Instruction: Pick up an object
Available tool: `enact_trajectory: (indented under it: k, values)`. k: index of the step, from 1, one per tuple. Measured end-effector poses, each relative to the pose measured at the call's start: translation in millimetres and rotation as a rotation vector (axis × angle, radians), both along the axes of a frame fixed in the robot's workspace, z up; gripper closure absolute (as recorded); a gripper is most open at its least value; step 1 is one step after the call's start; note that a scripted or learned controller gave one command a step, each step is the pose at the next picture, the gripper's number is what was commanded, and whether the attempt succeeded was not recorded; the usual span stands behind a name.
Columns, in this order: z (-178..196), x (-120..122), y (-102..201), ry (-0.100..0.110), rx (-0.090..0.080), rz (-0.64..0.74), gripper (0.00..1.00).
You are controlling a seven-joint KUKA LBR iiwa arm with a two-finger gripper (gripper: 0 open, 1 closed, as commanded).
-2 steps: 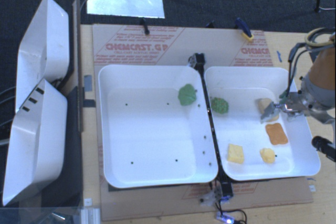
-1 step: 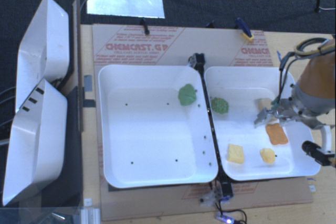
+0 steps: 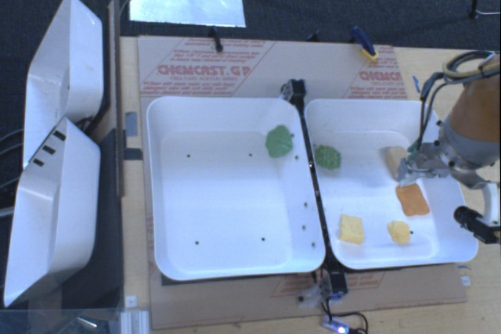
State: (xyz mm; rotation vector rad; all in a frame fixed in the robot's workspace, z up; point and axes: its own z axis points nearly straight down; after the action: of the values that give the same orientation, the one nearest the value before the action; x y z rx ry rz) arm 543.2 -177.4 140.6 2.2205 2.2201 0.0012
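My gripper is low in the right bin, near its right side. It hangs between a beige block just to its left and a flat orange piece just in front of it. Nearer the front of this bin lie a yellow block and a smaller yellow lump. A green lump rests by the bin's left wall. Another green lump sits in the left bin close to its right wall.
The divider where the two bins meet runs down the middle. Two more white bins stand tilted off the bench at the left. A blue clamp grips the board's far edge. Cables loop by the arm.
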Motion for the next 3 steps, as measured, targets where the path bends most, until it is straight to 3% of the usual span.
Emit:
enact_trajectory:
  k: [1,2,3]
  values:
    - [58.7,-4.4,6.2,-0.004,-0.001,0.001,1.0]
    - [64.6,-4.1,6.1,0.001,0.0,0.001,1.0]
    - [77.3,3.3,59.4,0.0,0.001,0.005,1.0]
